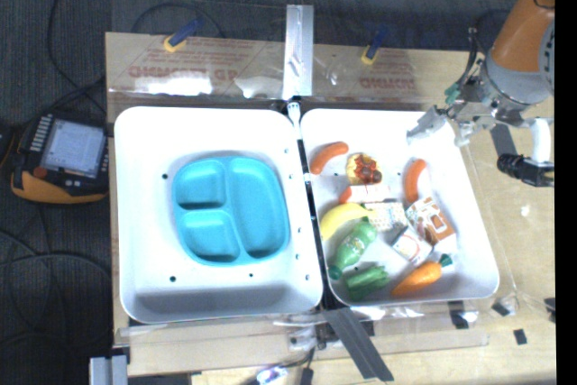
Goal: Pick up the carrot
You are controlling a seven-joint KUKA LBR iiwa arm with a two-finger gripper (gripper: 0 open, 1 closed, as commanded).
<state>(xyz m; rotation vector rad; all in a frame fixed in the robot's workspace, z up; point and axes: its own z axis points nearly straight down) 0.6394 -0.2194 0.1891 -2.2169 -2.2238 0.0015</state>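
The carrot [417,277], orange with a small green stalk end, lies in the right bin [482,234] near its front right corner. It lies next to a dark green vegetable [365,278]. My gripper [443,130] hangs over the bin's far right corner, well behind the carrot and apart from it. Its two pale fingers [422,129] are spread open with nothing between them.
The right bin also holds two sausages [327,155] [414,178], a banana [338,218], a green bottle-like item [353,243], small cartons [429,222] and a round pastry [364,166]. A blue divided tray [233,207] sits in the left bin [144,221].
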